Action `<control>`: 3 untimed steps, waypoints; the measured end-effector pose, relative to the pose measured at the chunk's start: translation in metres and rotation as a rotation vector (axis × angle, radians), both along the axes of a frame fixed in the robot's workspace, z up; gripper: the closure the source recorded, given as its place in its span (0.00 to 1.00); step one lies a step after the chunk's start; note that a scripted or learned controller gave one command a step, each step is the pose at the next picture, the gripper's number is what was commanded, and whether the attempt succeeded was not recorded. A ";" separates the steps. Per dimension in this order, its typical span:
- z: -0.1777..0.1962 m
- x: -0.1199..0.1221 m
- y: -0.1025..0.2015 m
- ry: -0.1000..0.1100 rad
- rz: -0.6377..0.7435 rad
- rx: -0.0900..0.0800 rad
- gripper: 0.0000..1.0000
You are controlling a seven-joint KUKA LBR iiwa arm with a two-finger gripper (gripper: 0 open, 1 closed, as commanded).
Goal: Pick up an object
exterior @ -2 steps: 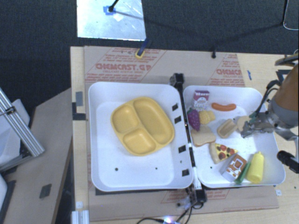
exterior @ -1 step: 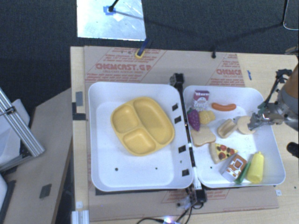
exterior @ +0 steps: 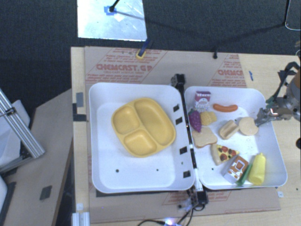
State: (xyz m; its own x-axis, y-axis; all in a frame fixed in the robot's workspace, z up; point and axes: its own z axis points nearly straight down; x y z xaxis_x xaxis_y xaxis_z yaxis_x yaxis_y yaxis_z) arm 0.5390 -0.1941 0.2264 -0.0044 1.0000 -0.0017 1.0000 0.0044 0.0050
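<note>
Two bins sit side by side; the left bin carries a yellow divided plate, the right bin carries all the toy food. Gripper comes in from the right edge, low over the right bin's right wall, fingertips pointing left. Nothing sits between the fingers; whether they are spread or closed I cannot tell, too small and blurred.

Nearest candidate: round tan bun, just left of and slightly below the fingertips, almost touching. Hot dog bun lies just beyond it, long axis slanting up to the right. Sausage lies further left and up, long axis roughly left-right. Further off: milk carton, purple grapes, bread slice, pizza slice, yellow mustard bottle near the front corner, orange box beside it.

Judgement: round bun is the likely target, a short move left and down. Crowding risk: hot dog bun touches or nearly touches it, so a finger may land on both.
</note>
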 end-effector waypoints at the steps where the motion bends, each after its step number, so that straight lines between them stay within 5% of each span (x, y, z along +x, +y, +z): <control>1: -0.003 0.019 0.048 0.001 0.005 0.002 1.00; 3: 0.013 0.084 0.134 0.000 0.005 0.003 1.00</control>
